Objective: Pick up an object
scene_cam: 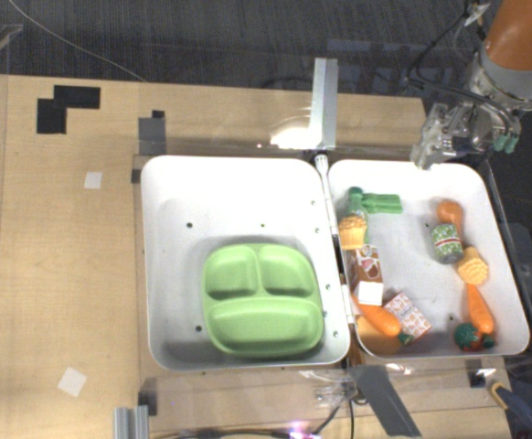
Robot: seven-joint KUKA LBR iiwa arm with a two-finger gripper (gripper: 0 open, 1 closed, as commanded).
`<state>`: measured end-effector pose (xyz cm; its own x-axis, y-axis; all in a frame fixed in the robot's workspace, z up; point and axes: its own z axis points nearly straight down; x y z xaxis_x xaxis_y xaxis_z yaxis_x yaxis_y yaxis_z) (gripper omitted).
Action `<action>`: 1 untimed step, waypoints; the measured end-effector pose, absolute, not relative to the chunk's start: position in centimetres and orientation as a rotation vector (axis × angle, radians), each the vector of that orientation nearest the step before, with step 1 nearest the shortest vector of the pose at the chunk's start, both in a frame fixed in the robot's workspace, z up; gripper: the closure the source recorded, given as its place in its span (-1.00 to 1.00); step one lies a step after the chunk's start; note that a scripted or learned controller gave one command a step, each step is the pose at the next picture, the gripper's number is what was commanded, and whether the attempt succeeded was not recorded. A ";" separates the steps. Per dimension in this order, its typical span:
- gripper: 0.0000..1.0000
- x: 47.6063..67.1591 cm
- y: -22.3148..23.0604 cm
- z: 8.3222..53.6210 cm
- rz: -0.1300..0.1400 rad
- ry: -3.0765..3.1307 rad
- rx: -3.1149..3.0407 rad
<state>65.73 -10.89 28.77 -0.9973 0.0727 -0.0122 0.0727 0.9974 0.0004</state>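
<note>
The hand (451, 140) hangs over the far edge of the right bin (403, 174), toward its far right corner, below the orange band of the arm (522, 26). Whether the hand is apart or together cannot be told from this view. Nothing is seen held by it.

Contents of the right bin, all lying nearer the front than the hand:
- A green toy piece (374, 202) at the far left part of the bin, well apart from the hand.
- An ice-cream cone toy (353, 228) just in front of the green piece, against the left wall.
- A brown and white carton (367, 275) in front of the cone; its label is too small to read.
- An orange carrot-like toy (377, 320) at the front left corner, touching a small patterned box (409, 315); print on the box is not legible.
- A small can (446, 241) with a red and green label, unreadable, right of centre, with an orange piece (450, 212) touching its far end. These lie closest to the hand, yet clear of it.
- A yellow round toy (473, 267) just beside the can.
- A carrot (478, 314) by the right wall, toward the front right corner.

The left bin (184, 190) holds a green divided plate (262, 297) at its front centre.

The table (56, 273) carries black markings at its far left; no writing is readable.
</note>
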 end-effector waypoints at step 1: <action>1.00 66.2 -10.4 29.3 -0.001 3.130 0.039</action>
